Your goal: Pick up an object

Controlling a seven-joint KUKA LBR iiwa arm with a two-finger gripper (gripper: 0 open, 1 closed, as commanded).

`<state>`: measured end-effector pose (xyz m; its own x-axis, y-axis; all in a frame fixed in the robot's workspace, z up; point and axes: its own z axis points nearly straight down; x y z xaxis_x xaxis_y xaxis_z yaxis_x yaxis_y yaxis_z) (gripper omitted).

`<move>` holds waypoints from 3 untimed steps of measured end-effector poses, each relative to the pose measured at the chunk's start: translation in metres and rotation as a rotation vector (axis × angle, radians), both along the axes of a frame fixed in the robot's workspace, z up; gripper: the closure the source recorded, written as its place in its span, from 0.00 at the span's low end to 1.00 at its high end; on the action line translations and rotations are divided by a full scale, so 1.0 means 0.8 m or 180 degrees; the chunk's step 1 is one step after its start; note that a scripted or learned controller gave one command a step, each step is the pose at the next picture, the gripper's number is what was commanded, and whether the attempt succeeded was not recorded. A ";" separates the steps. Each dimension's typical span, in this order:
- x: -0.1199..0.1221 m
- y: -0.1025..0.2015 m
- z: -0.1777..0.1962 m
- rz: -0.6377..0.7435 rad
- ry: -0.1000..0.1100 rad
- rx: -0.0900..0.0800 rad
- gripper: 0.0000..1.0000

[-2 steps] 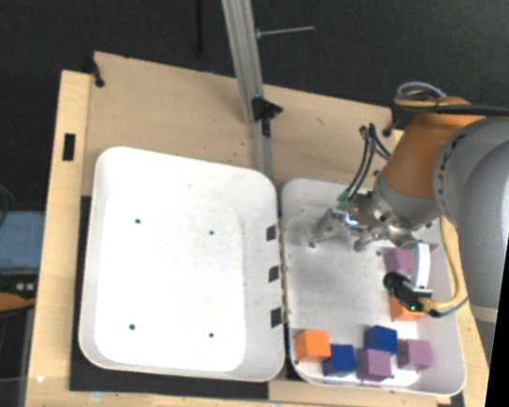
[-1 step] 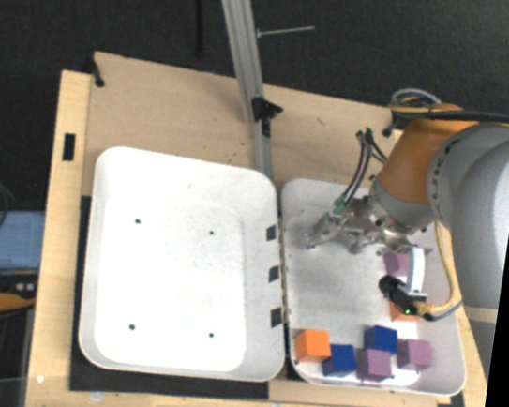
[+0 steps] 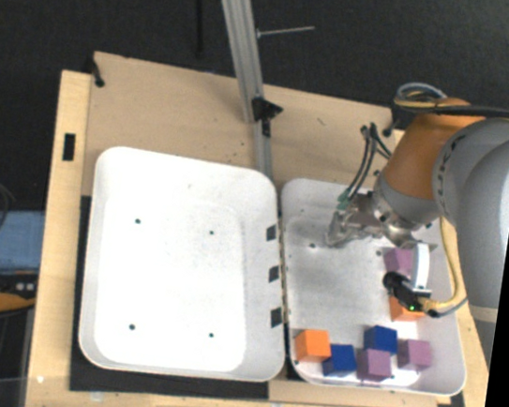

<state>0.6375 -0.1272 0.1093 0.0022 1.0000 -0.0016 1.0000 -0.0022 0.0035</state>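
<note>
Well apart, gripper (image 3: 340,232) above bin floor, orange block (image 3: 313,343) nearer front.

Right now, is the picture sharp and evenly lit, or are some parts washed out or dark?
In the camera view, the left shallow white bin is nearly washed out; the right white bin shows a grey shadow beneath the robot's hand; the floor beyond the bench is almost black; the small coloured blocks look slightly soft.

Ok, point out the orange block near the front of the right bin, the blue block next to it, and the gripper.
orange block (image 3: 313,343), camera view, top face.
blue block (image 3: 340,360), camera view, top face.
gripper (image 3: 339,231), camera view, between its fingertips.
</note>
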 end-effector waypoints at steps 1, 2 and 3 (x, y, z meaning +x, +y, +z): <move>-0.009 0.000 0.062 -0.0003 -0.0008 0.0002 1.00; -0.004 -0.006 0.118 0.0007 -0.0008 0.0001 1.00; 0.000 -0.005 0.174 0.0017 -0.0009 0.0001 1.00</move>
